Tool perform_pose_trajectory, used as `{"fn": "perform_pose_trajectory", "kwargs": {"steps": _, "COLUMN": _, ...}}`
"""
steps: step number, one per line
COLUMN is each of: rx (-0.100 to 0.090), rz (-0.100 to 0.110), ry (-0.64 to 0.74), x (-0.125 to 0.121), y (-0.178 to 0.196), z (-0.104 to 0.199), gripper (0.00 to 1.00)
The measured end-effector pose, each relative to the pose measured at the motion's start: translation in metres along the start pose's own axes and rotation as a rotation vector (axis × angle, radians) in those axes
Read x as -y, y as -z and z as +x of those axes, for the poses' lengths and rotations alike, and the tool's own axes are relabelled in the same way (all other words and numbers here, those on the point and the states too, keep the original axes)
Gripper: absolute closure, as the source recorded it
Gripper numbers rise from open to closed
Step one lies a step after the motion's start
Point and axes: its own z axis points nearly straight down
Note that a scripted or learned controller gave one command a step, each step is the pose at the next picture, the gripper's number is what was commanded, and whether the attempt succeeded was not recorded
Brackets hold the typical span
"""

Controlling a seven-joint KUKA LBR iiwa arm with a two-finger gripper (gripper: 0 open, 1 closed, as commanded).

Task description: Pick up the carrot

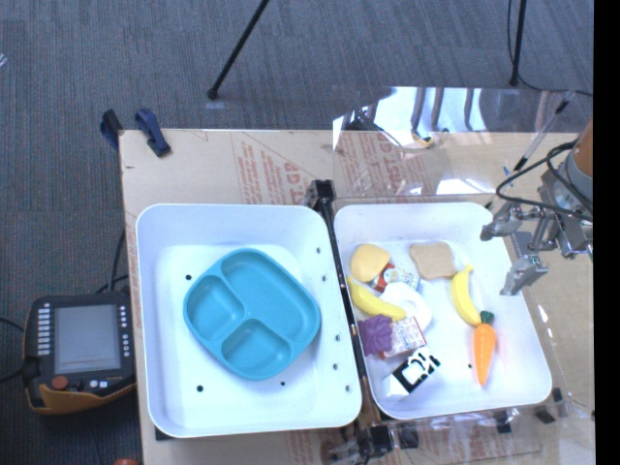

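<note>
The carrot (483,352) lies in the right bin (539,352), near its right wall, leafy green end pointing away from the camera, just below a banana (466,295). Further left in that bin sit a slice of bread (432,259), a second banana (373,301), a purple item (377,334) and a black-and-white tag (416,370). The hand (523,255) hovers over the bin's far right corner, well apart from the carrot, its fingers spread and gripping nothing. The left bin (165,376) on the counter (252,168) holds a blue divided plate (252,312).
</note>
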Motion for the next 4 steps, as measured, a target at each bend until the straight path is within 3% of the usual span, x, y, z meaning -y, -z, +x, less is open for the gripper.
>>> {"fn": "perform_pose_trajectory", "kwargs": {"steps": 1, "rx": -0.016, "rz": -0.006, "ry": -0.147, "x": 0.0, "y": -0.153, "z": 0.01, "gripper": 0.0}}
{"fn": "perform_pose_trajectory", "kwargs": {"steps": 2, "rx": 0.003, "rz": -0.003, "ry": -0.14, "x": -0.002, "y": -0.135, "z": 0.003, "gripper": 1.0}}
{"fn": "perform_pose_trajectory", "kwargs": {"steps": 3, "rx": 0.002, "rz": -0.003, "ry": -0.138, "x": -0.003, "y": -0.135, "z": 0.003, "gripper": 0.0}}
{"fn": "perform_pose_trajectory", "kwargs": {"steps": 4, "rx": -0.003, "rz": -0.002, "ry": -0.258, "x": -0.017, "y": -0.158, "z": 0.021, "gripper": 0.0}}
